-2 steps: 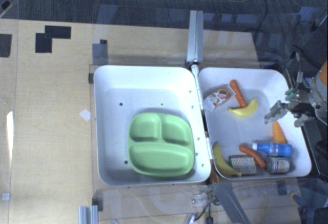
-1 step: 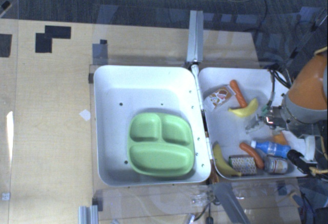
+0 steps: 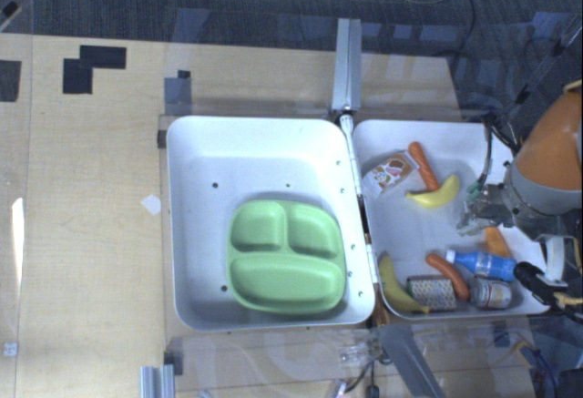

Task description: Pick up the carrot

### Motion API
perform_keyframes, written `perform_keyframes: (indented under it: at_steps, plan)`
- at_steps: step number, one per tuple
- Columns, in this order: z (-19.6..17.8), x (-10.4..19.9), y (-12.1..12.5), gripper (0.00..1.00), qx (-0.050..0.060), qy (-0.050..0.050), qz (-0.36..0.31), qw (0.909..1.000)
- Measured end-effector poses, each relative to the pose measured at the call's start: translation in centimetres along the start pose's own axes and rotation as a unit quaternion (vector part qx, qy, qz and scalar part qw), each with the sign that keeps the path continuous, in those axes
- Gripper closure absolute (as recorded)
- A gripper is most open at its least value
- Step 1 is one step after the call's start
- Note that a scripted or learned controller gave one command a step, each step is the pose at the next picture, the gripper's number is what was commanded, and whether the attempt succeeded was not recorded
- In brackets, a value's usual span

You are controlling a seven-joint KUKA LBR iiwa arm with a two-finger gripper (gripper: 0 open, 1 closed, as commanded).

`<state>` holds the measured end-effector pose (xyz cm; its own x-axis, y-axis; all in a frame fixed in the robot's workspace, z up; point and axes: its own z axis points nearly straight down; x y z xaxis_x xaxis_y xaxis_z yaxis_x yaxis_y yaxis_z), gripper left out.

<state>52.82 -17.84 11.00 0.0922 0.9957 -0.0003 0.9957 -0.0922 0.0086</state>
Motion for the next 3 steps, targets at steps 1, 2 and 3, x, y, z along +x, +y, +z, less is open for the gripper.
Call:
perform_keyframes:
  at_steps: [1, 2, 3]
  plan:
    - [0.0, 0.0, 0.0, 0.0, 0.0, 0.0, 0.0, 1.0]
    - [-1.1, 0.1, 0.2, 1.0, -0.002, 0.0, -0.001, 1.0]
    - [-8.7, -0.7, -1.0, 1.0, 0.001, 0.0, -0.024, 0.9997]
